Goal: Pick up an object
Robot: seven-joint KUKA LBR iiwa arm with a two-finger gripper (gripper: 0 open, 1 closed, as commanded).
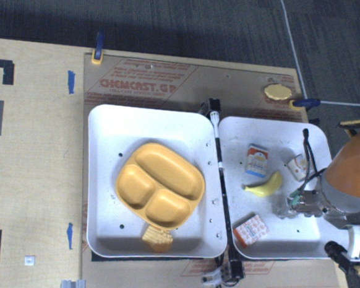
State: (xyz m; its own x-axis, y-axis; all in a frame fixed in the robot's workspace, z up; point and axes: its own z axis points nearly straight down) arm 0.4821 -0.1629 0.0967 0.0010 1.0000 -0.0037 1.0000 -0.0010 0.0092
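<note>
The right bin (pixel 308 247) holds a yellow banana (pixel 264 185) near its middle. A small white carton with an orange and blue print (pixel 257 161) stands just behind the banana. A red and white patterned box (pixel 251 230) lies by the front left corner. A small pale packet (pixel 297 166) sits at the back right, partly behind a black cable. My gripper (pixel 288 206) hangs low over the bin floor, right of the banana and apart from it. The arm's grey wrist and orange band (pixel 352 169) hide the bin's right side.
The left bin (pixel 97 165) carries a yellow three-part plate (pixel 159 183), and a tan waffle-like piece (pixel 158 236) lies at the plate's front edge. A black divider (pixel 218 168) runs between the bins. A tan disc (pixel 278 91) rests on the board behind the right bin.
</note>
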